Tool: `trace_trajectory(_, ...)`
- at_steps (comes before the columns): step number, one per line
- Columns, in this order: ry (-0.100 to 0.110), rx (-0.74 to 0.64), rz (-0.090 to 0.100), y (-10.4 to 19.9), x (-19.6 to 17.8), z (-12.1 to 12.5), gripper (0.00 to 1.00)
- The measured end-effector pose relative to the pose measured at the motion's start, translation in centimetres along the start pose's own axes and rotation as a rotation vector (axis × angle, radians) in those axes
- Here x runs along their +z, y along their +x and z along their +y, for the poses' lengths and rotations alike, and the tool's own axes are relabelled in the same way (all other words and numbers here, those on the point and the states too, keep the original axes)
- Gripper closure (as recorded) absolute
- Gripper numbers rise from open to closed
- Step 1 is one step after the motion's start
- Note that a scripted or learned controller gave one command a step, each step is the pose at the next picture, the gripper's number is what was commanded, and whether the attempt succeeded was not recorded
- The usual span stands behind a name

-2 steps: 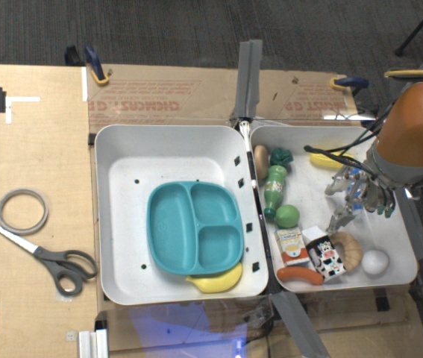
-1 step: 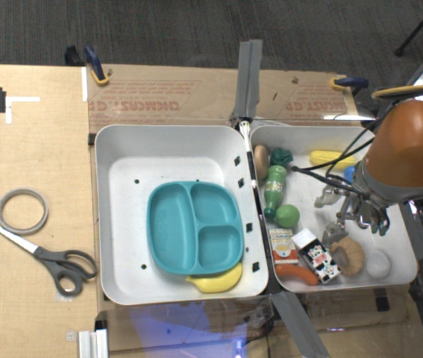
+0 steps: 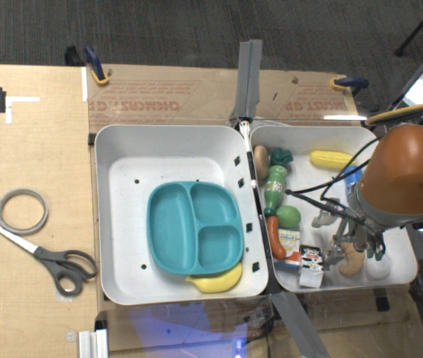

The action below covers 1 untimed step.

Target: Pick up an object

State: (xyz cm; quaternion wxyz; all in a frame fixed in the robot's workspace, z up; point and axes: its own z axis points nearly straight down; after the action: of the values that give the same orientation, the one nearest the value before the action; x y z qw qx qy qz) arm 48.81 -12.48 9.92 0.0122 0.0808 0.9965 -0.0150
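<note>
The gripper (image 3: 354, 246) hangs low in the right bin (image 3: 398, 278), the orange-banded arm (image 3: 401, 171) bulking above it; whether it is parted or closed cannot be made out. Just beneath lies a tan, rounded object (image 3: 352, 264) (its axis unclear). A yellow corn cob (image 3: 330, 158) lies crosswise near the far wall. The left bin (image 3: 121, 200) bears a smooth teal divided plate (image 3: 195, 226) and a banana (image 3: 218, 280).

- We are looking at a robotics lab: a grey arm (image 3: 398, 174) is reaching over two white bins (image 3: 114, 222).
- Cardboard (image 3: 166, 99) is sitting clamped along the bench's far edge.
- Scissors (image 3: 51, 259) and a tape roll (image 3: 22, 210) are lying near its left edge.
</note>
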Motion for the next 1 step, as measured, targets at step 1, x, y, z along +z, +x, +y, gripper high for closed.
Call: trace_trajectory(1,-0.023,-0.073,0.015,-9.37,0.68,0.75,0.0)
